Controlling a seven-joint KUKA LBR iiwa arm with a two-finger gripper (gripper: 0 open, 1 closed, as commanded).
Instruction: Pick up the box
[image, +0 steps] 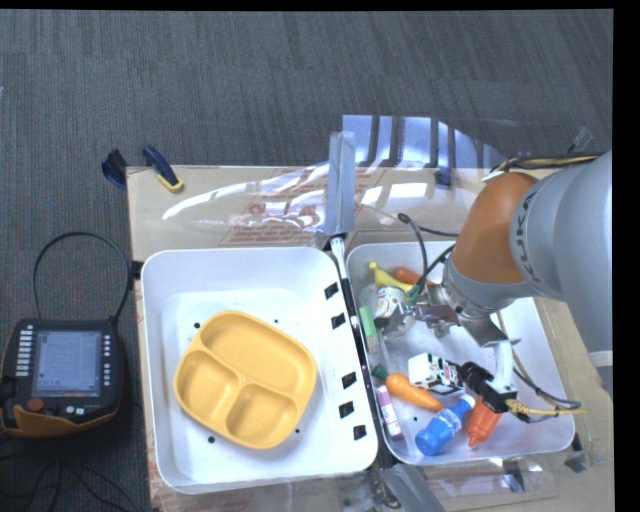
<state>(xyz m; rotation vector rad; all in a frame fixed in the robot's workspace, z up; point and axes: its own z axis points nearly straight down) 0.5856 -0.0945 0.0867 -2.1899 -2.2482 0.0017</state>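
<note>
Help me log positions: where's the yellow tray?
The yellow tray lies in the left bin, low in the camera view, across the divider from the carrot.

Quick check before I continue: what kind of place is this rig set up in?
Most likely a robotics lab or test cell: a teach pendant lies on grey carpet beside the bench, a clamp grips the bench edge, and two white bins hold a yellow divided plate and toy clutter.

Bright, even overhead light here, and both white bins (160, 300) run close to washed out. Glare streaks across the clear plastic sheet (290, 205) at the bench's far edge. Shadows stay soft and short, a faint one under the yellow divided plate (245, 380). Focus is a touch soft throughout; small items in the right bin blur together. The dark carpet (200, 80) looks grainy.
</note>
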